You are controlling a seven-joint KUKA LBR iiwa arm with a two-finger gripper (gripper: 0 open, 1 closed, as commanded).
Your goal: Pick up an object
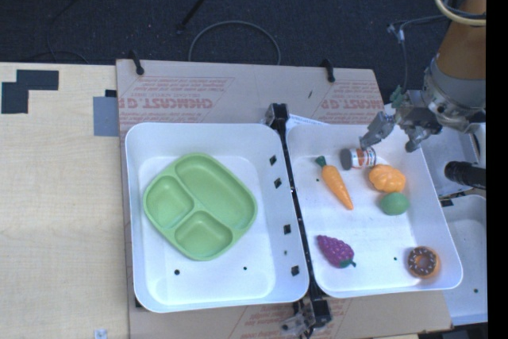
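In the right bin (373,238) lie an orange carrot (336,183), a small can on its side (359,158), a yellow-orange fruit (386,178), a green ball (394,203), purple grapes (336,250) and a chocolate donut (423,261). My gripper (399,134) hovers over the bin's far right corner, just above and right of the can. Its two fingers are spread open and hold nothing. One fingertip (370,140) hangs close to the can.
The left bin (159,282) holds a light green divided plate (200,205). A black hinge strip (290,202) runs between the bins. Cardboard (198,95) lies under both, with a wooden benchtop (55,202) to the left.
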